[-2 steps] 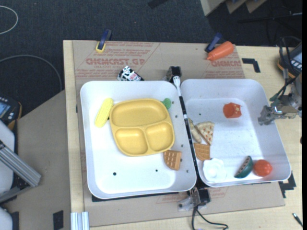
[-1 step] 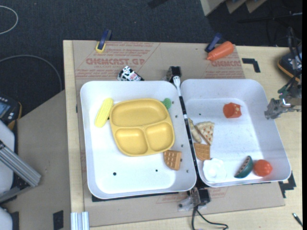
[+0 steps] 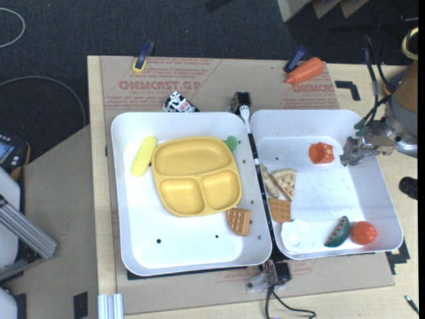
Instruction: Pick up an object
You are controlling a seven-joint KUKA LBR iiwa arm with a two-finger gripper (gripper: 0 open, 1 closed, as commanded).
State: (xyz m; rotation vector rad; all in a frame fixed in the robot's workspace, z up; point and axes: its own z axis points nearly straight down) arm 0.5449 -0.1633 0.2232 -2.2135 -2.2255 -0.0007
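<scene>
We saw the gripper [image 3: 352, 153] just right of the red block [image 3: 321, 152]; we couldn't tell its finger state.

Two bins sit side by side. In the left bin [image 3: 126, 178] a divided tray [image 3: 196, 175] lies centrally, a corn cob [image 3: 143, 155] at its left, a waffle [image 3: 240, 221] at its near right corner. The right bin [image 3: 388, 205] holds a cube [image 3: 321, 153] far, a sandwich wedge [image 3: 279, 181] left, and a tomato [image 3: 362, 232] beside a melon slice [image 3: 337, 232] near right.

White bins [image 3: 126, 178] hold a yellow tray [image 3: 196, 175], yellow corn [image 3: 143, 155] (ridged) — plus a red tomato [image 3: 363, 232].
</scene>
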